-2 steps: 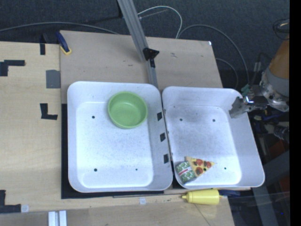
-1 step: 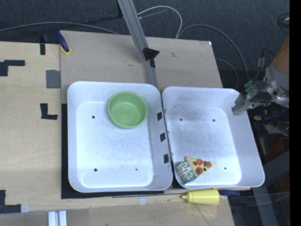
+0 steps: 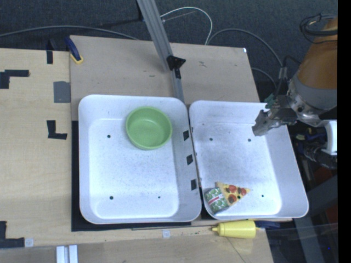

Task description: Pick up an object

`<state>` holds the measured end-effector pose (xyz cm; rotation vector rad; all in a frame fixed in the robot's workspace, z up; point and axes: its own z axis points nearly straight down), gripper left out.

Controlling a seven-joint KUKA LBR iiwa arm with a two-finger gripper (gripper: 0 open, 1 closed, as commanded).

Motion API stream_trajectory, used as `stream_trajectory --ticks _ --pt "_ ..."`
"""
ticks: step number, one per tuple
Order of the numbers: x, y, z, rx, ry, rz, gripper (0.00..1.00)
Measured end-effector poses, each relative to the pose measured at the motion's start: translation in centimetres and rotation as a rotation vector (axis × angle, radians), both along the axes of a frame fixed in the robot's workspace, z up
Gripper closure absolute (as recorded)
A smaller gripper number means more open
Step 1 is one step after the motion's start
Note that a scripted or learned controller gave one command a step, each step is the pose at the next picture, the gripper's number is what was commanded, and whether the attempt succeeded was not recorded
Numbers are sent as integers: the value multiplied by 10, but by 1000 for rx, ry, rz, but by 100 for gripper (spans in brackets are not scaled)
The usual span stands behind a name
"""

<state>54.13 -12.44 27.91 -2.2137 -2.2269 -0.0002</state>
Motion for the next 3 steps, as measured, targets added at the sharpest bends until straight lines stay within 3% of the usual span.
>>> stream_trajectory --ticks 3 --pt "-10 146 -47 0 3 0 100"
